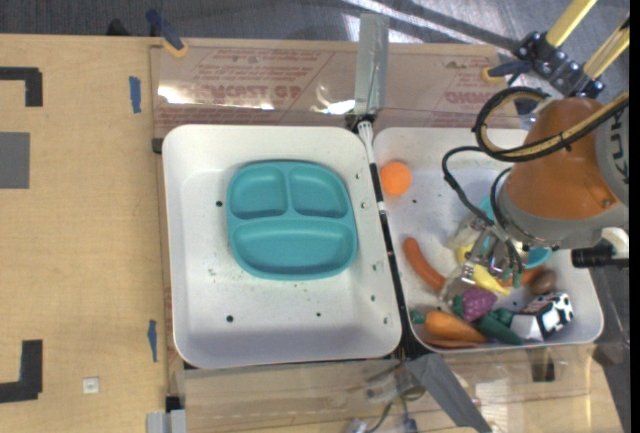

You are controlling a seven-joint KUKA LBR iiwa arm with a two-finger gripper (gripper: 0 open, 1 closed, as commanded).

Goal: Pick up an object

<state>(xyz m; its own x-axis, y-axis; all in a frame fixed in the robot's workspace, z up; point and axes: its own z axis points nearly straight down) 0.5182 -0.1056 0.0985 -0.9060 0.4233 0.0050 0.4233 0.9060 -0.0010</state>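
Note:
My gripper (pixel 488 266) hangs low in the right bin (pixel 432 153), under the orange wrist band, directly over a heap of toy food. A yellow toy (pixel 481 274) lies right at the gripper's tip, partly covered by it. Just below that sits a purple grape bunch (pixel 476 304), and beside it a green piece (pixel 497 325). An orange carrot (pixel 452 327) lies along the bin's front edge. To the left of the gripper rests a red-orange sausage (pixel 424 263). An orange ball (pixel 396 178) sits apart at the bin's back left.
A black-and-white toy (pixel 551 313) lies at the right bin's front right corner. The left bin (pixel 190 251) holds a teal divided plate (pixel 292 219). A raised divider (pixel 384 251) separates the two bins. Black cables loop above the wrist.

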